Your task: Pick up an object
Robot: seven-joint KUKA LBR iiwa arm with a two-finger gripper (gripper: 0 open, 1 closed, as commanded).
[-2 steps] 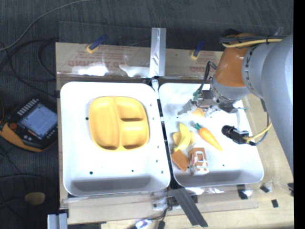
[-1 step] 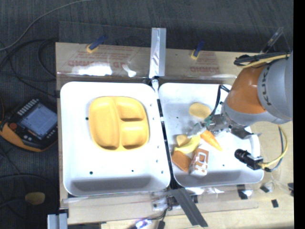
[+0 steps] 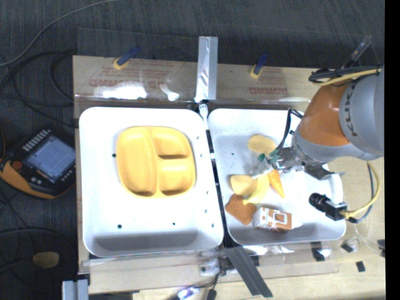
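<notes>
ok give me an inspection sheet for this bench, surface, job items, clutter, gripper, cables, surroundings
surface: two white bins side by side, left bin, right bin.
job's things: yellow divided tray in the left bin; pale yellow pieces, orange carrot-like piece, brown piece and small printed box in the right bin.
clutter: nothing seen in the bins beyond these.
gripper: gripper low over the right bin's items; grasp cannot be told.
cables: yellow cable by the arm; dark cables on the floor.
surroundings: handheld pendant on dark carpet.
</notes>
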